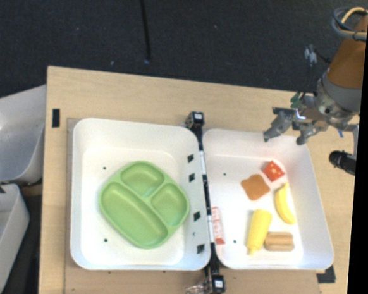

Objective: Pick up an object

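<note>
Open-fingered and holding nothing, the grey end effector (289, 130) is hovering over the right shallow white bin's (227, 242) far rim. Below it, a small red toy (273, 170) is lying beside a brown toast-shaped piece (255, 187).

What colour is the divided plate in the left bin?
Light green; the divided plate shows clearly in the camera view.

Even overhead light, faint shadows, white bins (134, 136) glaring slightly, picture perhaps somewhat soft.
</note>
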{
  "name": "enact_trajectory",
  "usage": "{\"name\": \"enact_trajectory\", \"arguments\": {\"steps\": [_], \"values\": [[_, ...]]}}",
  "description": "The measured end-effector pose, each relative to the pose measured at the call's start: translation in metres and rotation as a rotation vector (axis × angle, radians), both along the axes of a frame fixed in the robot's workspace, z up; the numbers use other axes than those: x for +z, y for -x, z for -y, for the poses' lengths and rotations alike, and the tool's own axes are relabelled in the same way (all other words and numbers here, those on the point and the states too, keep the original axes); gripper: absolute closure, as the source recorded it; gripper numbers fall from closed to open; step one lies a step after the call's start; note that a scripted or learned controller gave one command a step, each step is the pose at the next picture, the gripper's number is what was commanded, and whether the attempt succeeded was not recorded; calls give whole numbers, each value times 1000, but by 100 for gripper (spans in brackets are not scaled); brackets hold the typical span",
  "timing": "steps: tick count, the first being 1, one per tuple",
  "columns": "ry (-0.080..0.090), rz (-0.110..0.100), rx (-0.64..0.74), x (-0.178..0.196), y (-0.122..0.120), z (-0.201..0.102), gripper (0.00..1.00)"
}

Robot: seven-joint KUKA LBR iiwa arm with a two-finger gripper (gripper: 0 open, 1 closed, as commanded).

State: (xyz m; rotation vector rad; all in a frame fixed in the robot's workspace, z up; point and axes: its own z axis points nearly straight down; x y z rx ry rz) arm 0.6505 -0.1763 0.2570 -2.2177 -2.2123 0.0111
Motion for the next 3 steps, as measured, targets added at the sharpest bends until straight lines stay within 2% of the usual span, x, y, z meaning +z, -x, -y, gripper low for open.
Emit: {"name": "enact_trajectory", "arguments": {"steps": [1,2,3], "values": [[2,13,3,8,-2,-1,0],[4,10,1,-34,-4,4,0],[3,7,-2,-98,-4,4,0]]}}
